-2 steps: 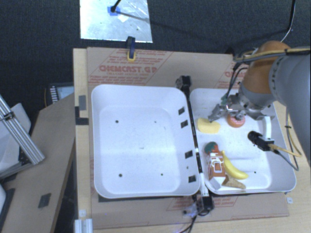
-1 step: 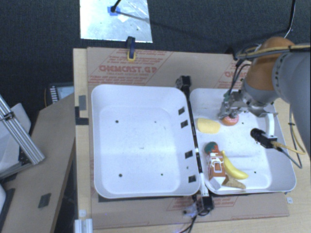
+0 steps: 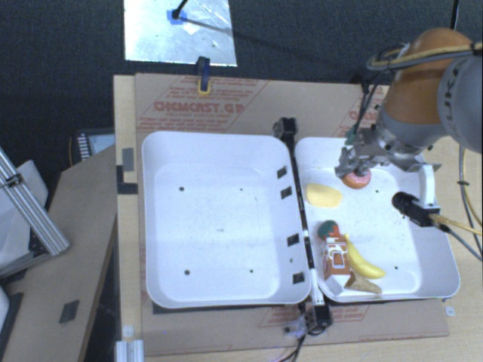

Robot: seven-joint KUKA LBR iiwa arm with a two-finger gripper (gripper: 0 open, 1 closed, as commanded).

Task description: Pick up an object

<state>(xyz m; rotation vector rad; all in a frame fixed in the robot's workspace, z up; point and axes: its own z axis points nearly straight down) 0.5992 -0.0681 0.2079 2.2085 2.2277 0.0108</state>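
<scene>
While the gripper (image 3: 355, 166) hovers over the orange disc (image 3: 357, 178), grip unclear, you risk nudging the lemon (image 3: 324, 195) at seven o'clock.

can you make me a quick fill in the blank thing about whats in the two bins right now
1. Every loose object lies in the ____ bin of the two in the camera view.
2. The gripper sits just above a round ____ object.
3. The banana lies against the ____ side of the orange carton.
4. The pale yellow object lies ____ the camera than the banana.

Missing words: right; orange-red; right; farther from
</scene>
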